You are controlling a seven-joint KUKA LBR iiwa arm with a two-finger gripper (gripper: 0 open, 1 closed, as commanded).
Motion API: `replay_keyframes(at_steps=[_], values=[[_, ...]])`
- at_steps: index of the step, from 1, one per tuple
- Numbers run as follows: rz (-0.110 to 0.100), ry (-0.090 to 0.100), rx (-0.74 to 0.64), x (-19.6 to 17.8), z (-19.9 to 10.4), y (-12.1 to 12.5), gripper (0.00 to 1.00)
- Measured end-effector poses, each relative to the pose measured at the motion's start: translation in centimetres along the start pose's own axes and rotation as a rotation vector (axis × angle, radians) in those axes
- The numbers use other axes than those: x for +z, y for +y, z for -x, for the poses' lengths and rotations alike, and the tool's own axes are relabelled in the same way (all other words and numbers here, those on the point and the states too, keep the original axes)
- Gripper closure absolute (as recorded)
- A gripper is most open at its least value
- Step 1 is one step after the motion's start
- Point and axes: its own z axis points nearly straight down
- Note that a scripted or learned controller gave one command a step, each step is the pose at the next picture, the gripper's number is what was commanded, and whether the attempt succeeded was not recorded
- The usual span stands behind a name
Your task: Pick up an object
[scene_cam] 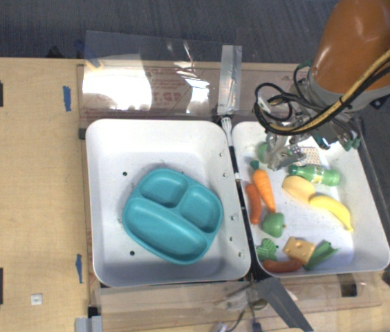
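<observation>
My gripper (279,155) hangs low over the back left of the right bin (375,235), close above a green toy piece (264,151). Just in front of it lie an orange carrot (263,188) and a darker orange-red carrot (253,203). To the right sit a green bottle-like toy (317,176), a pale yellow piece (297,187) and a yellow banana (335,209). A green pepper (273,222) lies mid-bin. Cables and the wrist hide the fingertips.
The left bin (112,144) holds a teal divided plate (173,214). At the right bin's front lie a tan block (297,247), a green leafy toy (322,252) and a red piece (278,265). A clear plastic sheet (153,81) stands behind the bins.
</observation>
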Motion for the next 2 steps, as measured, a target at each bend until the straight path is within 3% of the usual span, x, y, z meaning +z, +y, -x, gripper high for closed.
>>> replay_keyframes(at_steps=[1,2], values=[[-0.004,-0.011,-0.001,-1.3,0.3,0.0,1.00],[-0.001,-0.001,-0.016,-3.2,3.9,1.5,1.00]])
